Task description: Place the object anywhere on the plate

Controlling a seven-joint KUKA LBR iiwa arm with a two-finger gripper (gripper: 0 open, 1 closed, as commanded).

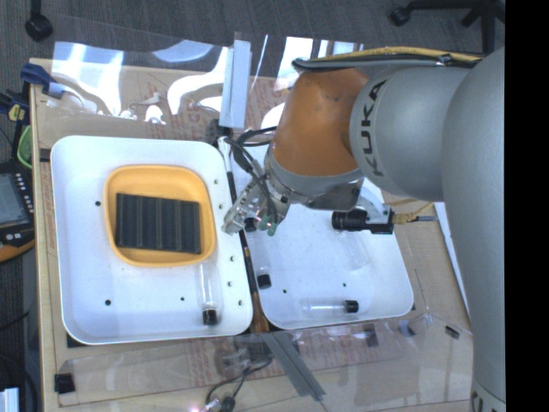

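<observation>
The yellow rounded-square plate with a dark ridged insert [160, 215] sits in the left white bin [77, 307]. A clear plastic tube with a black cap [207, 297], probably the object, lies near that bin's front right corner, just off the plate. A second clear capped tube [328, 305] lies along the front edge of the right white bin [386, 269]. The tool [250, 215] hangs over the divide between the bins; whether it is apart or together I cannot tell. To do this well, it should descend squarely across a tube's middle, then lift clear of the rim.
</observation>
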